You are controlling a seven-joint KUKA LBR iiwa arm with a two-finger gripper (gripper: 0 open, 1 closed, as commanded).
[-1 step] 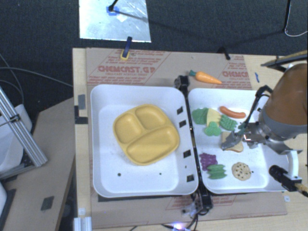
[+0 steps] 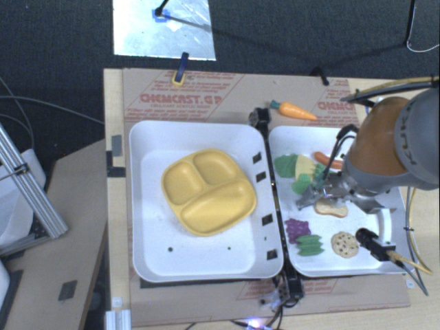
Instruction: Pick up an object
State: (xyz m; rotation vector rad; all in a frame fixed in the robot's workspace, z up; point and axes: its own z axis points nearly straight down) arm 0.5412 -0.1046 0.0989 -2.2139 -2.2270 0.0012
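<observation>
Arm [image 2: 395,143]: enters from right, wrist bent down over right bin [image 2: 392,263]. Tool [image 2: 313,196]: low among toy foods by yellow-green piece [image 2: 302,183] and tan slice [image 2: 331,209]; finger state can't tell. Tabletop [image 2: 227,98] sheet reads "CHEMCAST GP". Left bin [image 2: 148,253]: yellow divided plate [image 2: 208,191].

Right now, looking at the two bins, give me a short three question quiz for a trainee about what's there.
1. True or false: the yellow divided plate lies in the left bin.
2. Which item lies outside both bins, on the cardboard? A. cookie B. carrot C. purple grapes
3. Fill in: the end effector sits over the ____ bin, near the toast slice.

Key: 1 true; 2 B; 3 right.
</observation>
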